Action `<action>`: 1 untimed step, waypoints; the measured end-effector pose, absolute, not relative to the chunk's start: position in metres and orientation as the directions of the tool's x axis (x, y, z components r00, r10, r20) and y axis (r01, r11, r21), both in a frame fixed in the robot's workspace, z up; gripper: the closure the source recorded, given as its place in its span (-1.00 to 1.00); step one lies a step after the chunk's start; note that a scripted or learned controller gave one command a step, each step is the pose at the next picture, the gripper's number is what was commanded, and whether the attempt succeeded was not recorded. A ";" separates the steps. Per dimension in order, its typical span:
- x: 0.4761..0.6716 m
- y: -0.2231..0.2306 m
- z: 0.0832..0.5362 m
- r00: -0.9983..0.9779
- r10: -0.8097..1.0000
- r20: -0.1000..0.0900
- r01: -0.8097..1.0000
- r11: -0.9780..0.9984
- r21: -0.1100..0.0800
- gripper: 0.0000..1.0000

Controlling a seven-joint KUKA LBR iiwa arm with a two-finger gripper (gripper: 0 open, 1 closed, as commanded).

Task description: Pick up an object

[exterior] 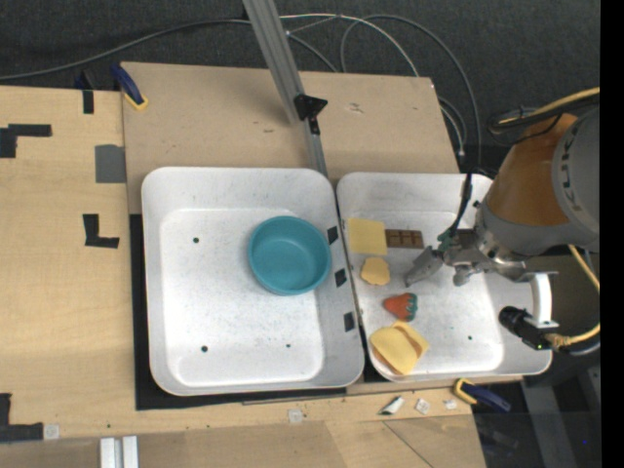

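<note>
Tool (441, 271) is over the right bin (487, 354), about mid-depth, right of the cluster of objects. My two fingers are spread apart: one points down-left toward the objects, the other sits further right. Nothing between them, nothing gripped.

My arm (546, 188) comes in from the right edge, orange band above the wrist, grey housing over the bin's right rim.

Candidate objects, all in the left half of the right bin:
- pale yellow square block (368, 235), far side, just beside the divider between bins
- brown chocolate-bar-like piece (404, 239), touching or nearly touching the square block's right edge
- small yellow rounded lump (375, 272), just near of the square block
- red piece with a green-blue end (401, 306), near of the lump; closest item to my left fingertip but apart from it
- larger yellow wedge-like piece (398, 347), at the near-left corner of the bin

Left bin (195, 359) holds a teal bowl (288, 253), upright, toward its right side, well apart from my tool.

Both bins sit on a brown board on the wooden surface (58, 291). A grey metal pole (278, 57) slants in from the far edge down to the gap between the bins. Black cables (390, 27) loop across the far side.
</note>
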State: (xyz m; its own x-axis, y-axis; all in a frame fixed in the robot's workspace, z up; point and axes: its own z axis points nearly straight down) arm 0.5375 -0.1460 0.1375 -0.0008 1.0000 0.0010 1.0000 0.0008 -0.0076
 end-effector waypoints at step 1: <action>0.538 -0.146 0.089 -0.001 1.000 -0.002 1.000 0.001 0.000 -1.00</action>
